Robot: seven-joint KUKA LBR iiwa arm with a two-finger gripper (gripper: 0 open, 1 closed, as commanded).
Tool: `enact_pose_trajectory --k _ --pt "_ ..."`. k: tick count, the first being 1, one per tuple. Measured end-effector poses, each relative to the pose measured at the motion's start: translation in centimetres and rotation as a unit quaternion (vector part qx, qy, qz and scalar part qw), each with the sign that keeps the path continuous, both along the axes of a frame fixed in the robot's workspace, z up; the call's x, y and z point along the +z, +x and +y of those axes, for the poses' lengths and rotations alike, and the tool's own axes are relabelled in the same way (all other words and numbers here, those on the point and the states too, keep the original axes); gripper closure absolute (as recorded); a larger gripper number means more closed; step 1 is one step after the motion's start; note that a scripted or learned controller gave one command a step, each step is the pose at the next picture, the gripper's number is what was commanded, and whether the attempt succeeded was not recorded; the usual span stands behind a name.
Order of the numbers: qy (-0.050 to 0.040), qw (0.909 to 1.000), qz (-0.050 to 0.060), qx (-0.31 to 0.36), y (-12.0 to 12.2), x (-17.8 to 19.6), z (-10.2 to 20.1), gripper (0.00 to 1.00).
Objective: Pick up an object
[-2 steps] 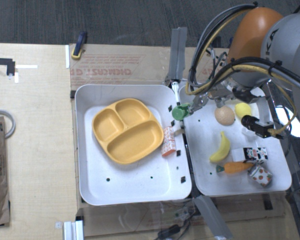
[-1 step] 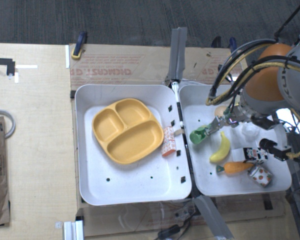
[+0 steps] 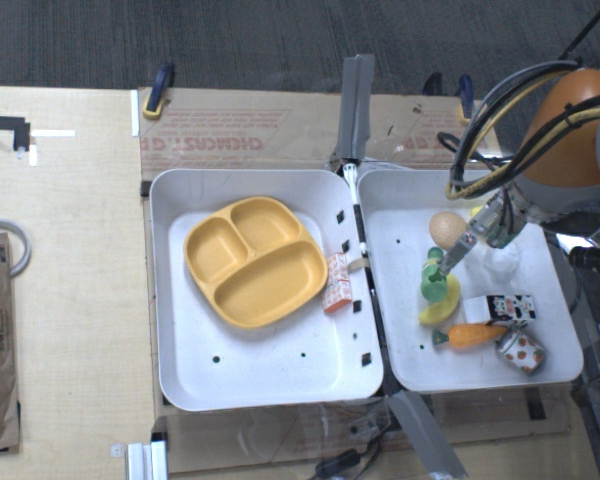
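Two shallow white bins sit side by side on the bench. The left bin (image 3: 180, 368) carries a yellow three-compartment plastic plate (image 3: 255, 260), with a small red-and-white packet (image 3: 338, 282) just beside its right edge. In the right bin (image 3: 400, 358), the hand (image 3: 450, 258) reaches down over a green plastic piece (image 3: 435, 286) resting on a yellow banana-shaped toy (image 3: 440, 310), beside a tan egg-shaped ball (image 3: 446, 230); whether its fingers are apart or together cannot be told. Nearer lie an orange carrot toy (image 3: 472, 336), a black-and-white box (image 3: 510, 308) and a patterned carton (image 3: 521, 352).

You see a green toy (image 3: 436, 286) in the right bin, lying on a yellow banana (image 3: 438, 310). An orange carrot (image 3: 472, 336) lies just below
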State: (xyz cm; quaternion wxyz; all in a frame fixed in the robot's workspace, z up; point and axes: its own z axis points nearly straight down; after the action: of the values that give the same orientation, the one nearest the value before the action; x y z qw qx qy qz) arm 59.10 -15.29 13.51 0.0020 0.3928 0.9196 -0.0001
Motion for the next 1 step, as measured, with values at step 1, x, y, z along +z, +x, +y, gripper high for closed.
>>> enact_pose_trajectory --k 1 --pt "-0.0009 0.9796 -0.001 0.201 3.99 11.94 -4.34 0.0"
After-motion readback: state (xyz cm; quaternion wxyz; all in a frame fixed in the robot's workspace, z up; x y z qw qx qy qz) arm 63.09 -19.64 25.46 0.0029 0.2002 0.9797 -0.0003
